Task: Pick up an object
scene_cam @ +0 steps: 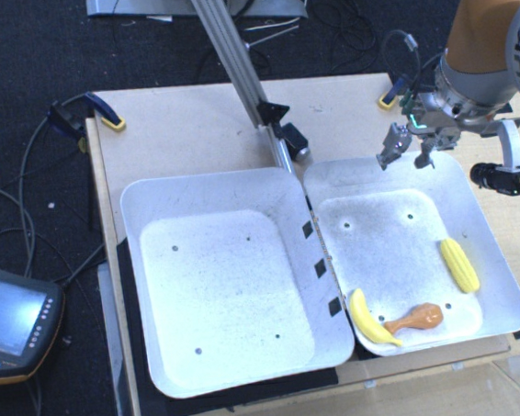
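Observation:
My gripper [408, 153] hangs open above the far edge of the right bin [383, 236], with nothing between its fingers. In that bin lie three things, all toward the near side. A yellow corn cob [458, 265] rests by the right wall. A yellow banana [368, 318] curves along the near left corner. An orange-brown drumstick toy [414, 319] lies next to the banana, touching or almost touching it. The gripper is well behind all three and high above the bin floor.
The left bin [221, 280] sits beside the right one, sharing a divider with black clips [320, 266]. A slanted metal pole [235, 57] rises behind the bins. A teach pendant [13, 321] lies off the bench at left. Yellow clamps [111, 122] mark the bench's back corners.

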`<state>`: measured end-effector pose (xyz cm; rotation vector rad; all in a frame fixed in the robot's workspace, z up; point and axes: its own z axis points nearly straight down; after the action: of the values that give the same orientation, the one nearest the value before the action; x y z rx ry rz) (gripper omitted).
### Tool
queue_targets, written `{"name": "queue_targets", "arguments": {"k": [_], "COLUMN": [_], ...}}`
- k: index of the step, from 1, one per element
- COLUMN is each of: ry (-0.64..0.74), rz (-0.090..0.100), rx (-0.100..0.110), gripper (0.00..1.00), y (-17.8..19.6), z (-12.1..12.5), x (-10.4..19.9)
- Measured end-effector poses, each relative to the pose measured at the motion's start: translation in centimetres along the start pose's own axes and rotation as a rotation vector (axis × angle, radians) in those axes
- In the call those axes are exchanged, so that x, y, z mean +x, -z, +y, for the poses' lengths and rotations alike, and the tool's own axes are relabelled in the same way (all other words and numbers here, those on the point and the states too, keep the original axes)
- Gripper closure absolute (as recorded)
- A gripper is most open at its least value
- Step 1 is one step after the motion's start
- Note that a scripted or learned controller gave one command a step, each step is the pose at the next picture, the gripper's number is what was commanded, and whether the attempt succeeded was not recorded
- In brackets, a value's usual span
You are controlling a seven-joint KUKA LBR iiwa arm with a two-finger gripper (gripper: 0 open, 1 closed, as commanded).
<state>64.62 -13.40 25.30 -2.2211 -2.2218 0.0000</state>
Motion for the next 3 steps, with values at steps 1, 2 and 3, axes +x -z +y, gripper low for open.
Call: {"name": "queue_targets", "arguments": {"k": [1, 2, 3], "ry": [0.000, 0.000, 0.000], "rz": [0.000, 0.000, 0.000], "rx": [0.000, 0.003, 0.004], "gripper": [0.00, 0.00, 0.00], "y": [0.0, -4.3, -8.9], "z": [0.0, -0.2, 0.1], "x": [0.0, 0.2, -0.4]}}
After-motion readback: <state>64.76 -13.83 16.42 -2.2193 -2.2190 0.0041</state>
